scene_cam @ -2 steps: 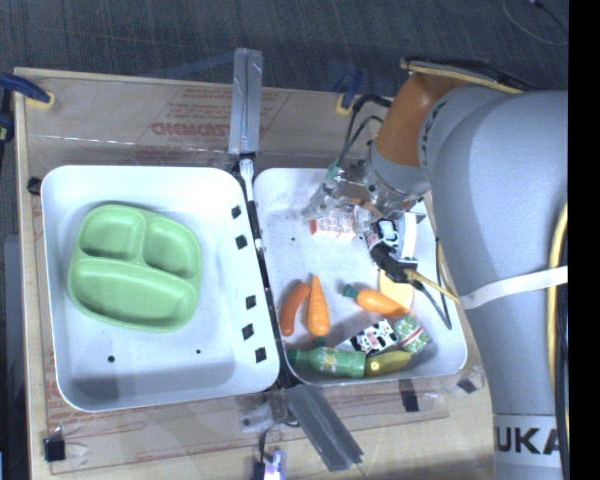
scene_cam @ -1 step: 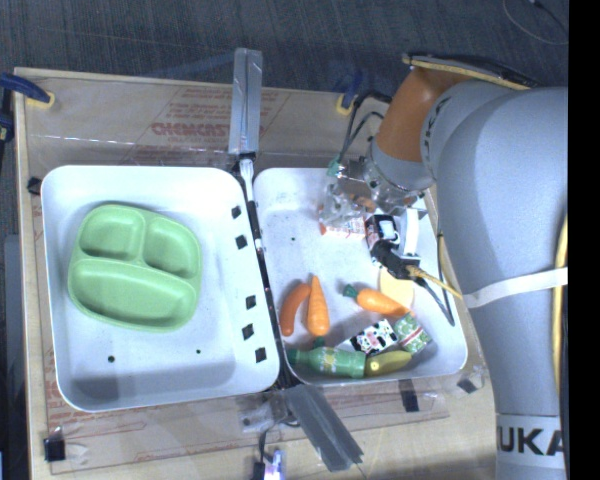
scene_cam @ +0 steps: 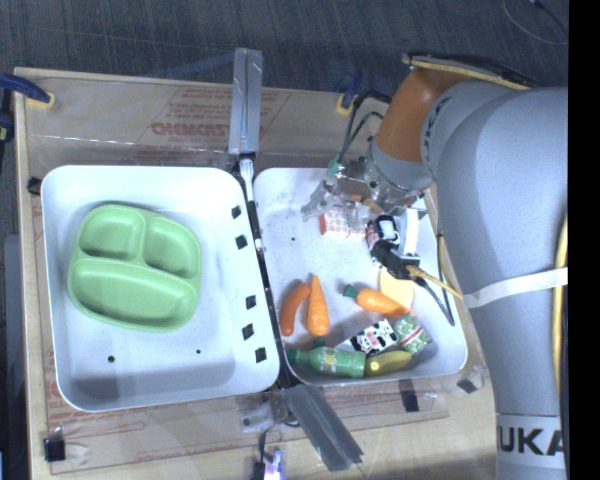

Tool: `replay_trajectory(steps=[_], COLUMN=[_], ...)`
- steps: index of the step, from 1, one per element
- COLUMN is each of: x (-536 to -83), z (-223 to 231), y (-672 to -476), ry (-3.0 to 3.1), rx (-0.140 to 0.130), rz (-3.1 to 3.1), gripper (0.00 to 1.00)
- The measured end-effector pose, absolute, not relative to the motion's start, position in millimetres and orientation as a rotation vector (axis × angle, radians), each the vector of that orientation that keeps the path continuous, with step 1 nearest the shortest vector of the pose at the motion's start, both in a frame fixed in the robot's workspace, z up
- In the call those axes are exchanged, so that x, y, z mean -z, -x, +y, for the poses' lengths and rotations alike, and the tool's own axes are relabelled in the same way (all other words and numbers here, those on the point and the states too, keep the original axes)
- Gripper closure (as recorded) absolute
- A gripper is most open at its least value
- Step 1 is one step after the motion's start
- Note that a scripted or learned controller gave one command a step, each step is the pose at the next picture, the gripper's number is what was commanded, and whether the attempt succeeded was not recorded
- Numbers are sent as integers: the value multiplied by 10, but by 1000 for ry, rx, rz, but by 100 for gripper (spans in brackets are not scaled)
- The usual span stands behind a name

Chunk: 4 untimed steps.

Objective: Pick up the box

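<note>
Camera view: gripper (scene_cam: pixel 342 200) above box (scene_cam: pixel 336 224)

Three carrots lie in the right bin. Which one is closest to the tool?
The single carrot near the right wall, apart from the touching pair in the middle, lies closest to the tool.

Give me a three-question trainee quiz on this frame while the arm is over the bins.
1. True or false: the green tray lies in the left bin.
2. How many carrots lie in the right bin?
3. The pincer hovers over which part of the right bin: A far end, B near end?

Key: 1 true. 2 three: a pair and one beside the cow-patterned item. 3 A.
</note>
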<state>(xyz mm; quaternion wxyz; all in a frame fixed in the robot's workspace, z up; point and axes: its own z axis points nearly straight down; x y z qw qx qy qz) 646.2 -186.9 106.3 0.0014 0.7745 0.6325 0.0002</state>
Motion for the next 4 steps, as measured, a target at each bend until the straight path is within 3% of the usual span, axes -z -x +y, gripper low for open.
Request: replay_trajectory(steps=[1, 2, 3, 4], x=[-970, -1062, -1618, -986], z=[-1818, -1815, -1961, -1926], y=[-6591, -6598, -6572, -6327], ry=[-2442, -2435, -2380, -2527], rx=[-2, 5, 5, -8], rz=[1968, 1978, 2056, 1858], gripper=[0, 100, 100, 100])
